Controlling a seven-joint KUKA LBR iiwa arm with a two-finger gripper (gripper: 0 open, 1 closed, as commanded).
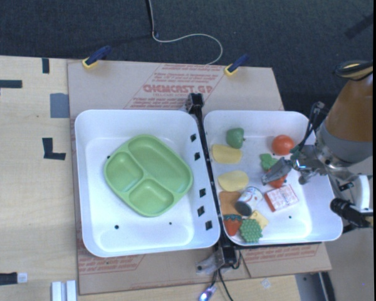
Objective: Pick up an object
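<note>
Dark carpet fills the top of the frame behind a pale wooden worktop (25, 187), on which a cardboard sheet (175, 86) printed with red lettering, too blurred to read, lies under two white bins. The left bin (91, 231) holds a green divided plate (148, 175) with open white floor around it. The right bin (313, 227), at lower right, is crowded: a green pepper (235, 137), a tomato (282, 145), two yellow pieces, a small can (247, 200) and a red-and-white packet (281, 197) with unreadable print. The tool (277, 170) hangs just above the packet; whether it is open or closed cannot be told.
</note>
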